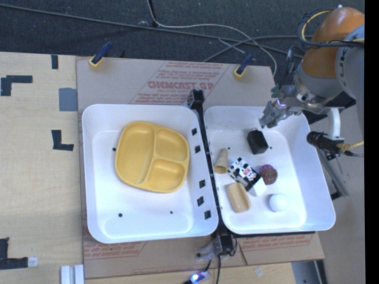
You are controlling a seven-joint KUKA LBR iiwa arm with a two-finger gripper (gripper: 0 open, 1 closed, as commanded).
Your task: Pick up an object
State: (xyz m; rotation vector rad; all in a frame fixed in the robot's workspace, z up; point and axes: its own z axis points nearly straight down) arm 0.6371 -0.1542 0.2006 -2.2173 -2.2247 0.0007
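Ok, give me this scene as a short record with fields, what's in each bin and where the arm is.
left bin: yellow divided plate
right bin: black block, tan cone, black-and-white patterned toy, dark red ball, tan cylinder, white ball
gripper: above right bin's far side, just beyond the black block
held: nothing visible

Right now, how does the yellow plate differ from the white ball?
The yellow plate is broad, flat and split into compartments; the white ball is small and round. The plate lies alone in the left bin; the ball sits in the right bin among several small objects. Both rest untouched on white bin floors.
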